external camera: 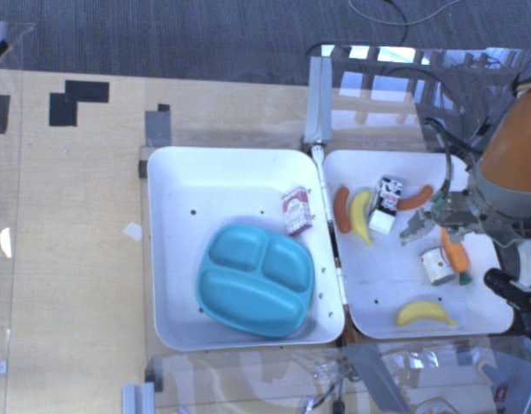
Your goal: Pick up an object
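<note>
The right bin (472,317) holds several small objects. A red sausage (341,209) and a yellow banana (360,216) lie at its left, beside a black-and-white carton (388,195) and a white block (381,222). A second red sausage (415,198) lies behind them. A small white can (436,266) and an orange carrot (456,255) sit mid-right, and another banana (424,315) lies near the front. My gripper (421,223) hovers over the middle of this bin, between the white block and the can, with nothing seen in it.
The left bin (175,257) carries a blue divided tray (255,279) and a small red-and-white packet (296,210) by its right wall. A metal divider (318,102) stands behind the bins. The arm's orange band (517,141) looms over the right bin's far right side.
</note>
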Controlling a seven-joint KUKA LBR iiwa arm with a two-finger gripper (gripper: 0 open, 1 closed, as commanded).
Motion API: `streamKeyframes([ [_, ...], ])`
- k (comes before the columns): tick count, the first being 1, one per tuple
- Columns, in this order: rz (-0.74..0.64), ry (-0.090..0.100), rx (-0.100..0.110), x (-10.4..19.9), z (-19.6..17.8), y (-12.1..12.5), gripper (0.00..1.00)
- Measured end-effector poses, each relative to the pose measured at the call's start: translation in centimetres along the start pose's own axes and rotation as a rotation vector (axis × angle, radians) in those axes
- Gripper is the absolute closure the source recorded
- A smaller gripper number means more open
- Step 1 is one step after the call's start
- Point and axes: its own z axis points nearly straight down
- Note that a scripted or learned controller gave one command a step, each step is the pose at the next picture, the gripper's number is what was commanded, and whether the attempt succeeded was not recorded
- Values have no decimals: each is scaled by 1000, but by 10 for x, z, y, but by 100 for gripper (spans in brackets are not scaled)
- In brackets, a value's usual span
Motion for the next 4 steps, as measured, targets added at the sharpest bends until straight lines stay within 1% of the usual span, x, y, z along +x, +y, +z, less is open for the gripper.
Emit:
streamKeyframes([
  [1,104,-1,-4,-35,105,0,0],
  [2,266,-1,-3,-54,107,108,0],
  [3,255,-3,-6,-52,96,110,100],
  [4,113,-2,-5,-47,112,119,100],
])
